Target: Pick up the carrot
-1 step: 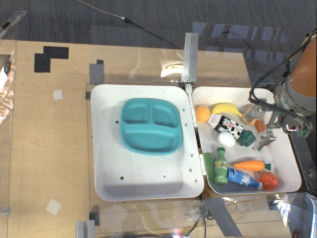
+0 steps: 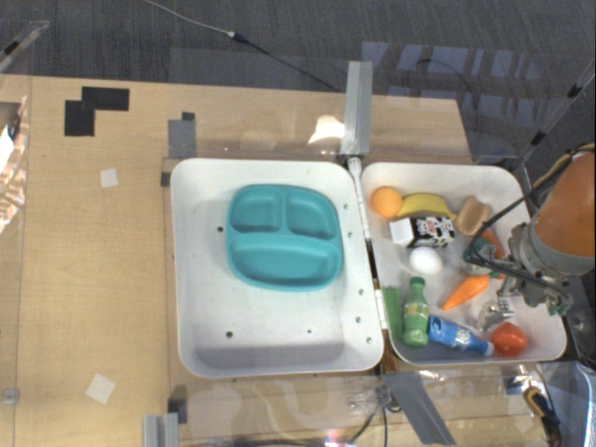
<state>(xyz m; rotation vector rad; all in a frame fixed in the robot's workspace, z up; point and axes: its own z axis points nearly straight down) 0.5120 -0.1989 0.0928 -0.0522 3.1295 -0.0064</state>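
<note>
The orange carrot [image 2: 465, 292] lies at a slant in the right bin [image 2: 503, 177], its thick end up and to the right. It rests between a white ball [image 2: 426, 261] and the gripper [image 2: 496, 311]. The gripper hangs low over the bin, just right of and slightly below the carrot's thick end and close to it. The view shows nothing held in it. The grey arm with its orange band [image 2: 566, 218] reaches in from the right and hides the bin's right side.
In the right bin also lie an orange [image 2: 386, 201], a banana [image 2: 426, 204], a small carton [image 2: 425, 230], a tan piece [image 2: 473, 216], a green bottle [image 2: 415, 311], a blue tube [image 2: 458, 335] and a red item [image 2: 509, 339]. A teal divided plate [image 2: 282, 236] sits in the left bin [image 2: 200, 277].
</note>
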